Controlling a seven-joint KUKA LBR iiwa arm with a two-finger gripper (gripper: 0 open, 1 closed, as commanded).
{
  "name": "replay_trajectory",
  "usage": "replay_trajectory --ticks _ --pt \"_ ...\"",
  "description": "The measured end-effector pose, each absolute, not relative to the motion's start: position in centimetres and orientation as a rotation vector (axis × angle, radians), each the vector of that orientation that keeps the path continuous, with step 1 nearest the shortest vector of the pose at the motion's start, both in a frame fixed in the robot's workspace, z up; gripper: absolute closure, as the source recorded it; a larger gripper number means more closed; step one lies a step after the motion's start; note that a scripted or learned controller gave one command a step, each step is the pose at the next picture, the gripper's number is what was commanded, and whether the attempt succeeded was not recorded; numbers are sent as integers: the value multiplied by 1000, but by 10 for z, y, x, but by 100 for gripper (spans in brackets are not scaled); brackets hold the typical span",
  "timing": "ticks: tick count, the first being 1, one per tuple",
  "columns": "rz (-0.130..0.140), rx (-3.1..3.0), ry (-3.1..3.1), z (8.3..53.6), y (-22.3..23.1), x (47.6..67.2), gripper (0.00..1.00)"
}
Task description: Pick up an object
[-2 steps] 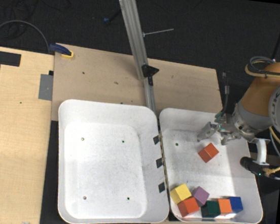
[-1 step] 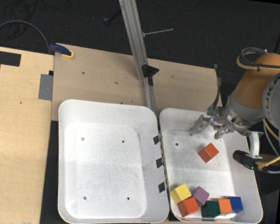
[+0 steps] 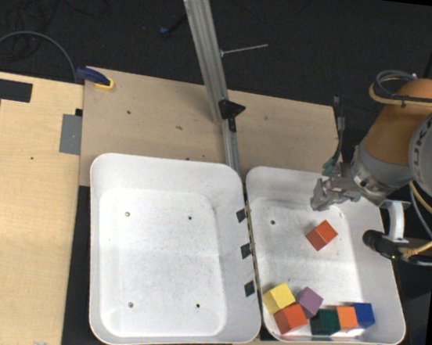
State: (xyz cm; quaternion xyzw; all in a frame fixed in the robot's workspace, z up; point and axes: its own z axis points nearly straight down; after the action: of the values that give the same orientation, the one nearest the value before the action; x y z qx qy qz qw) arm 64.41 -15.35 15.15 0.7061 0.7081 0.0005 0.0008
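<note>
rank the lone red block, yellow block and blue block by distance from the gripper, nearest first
From the gripper:
1. Lone red block, just below it, mid right bin.
2. Yellow block, left end of the cluster at the bin's near edge.
3. Blue block, cluster's right end.

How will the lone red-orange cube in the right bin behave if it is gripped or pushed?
The red-orange cube looks rigid with flat faces, so it should slide, not roll. It sits apart from the other blocks, so nothing should jam it. The white bin floor looks smooth, so a nudge may shift it.
</note>
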Motion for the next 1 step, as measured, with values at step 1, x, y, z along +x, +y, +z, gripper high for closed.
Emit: replay_trajectory --ticks 1 --pt "1 2218 2224 151 -154 644 0"
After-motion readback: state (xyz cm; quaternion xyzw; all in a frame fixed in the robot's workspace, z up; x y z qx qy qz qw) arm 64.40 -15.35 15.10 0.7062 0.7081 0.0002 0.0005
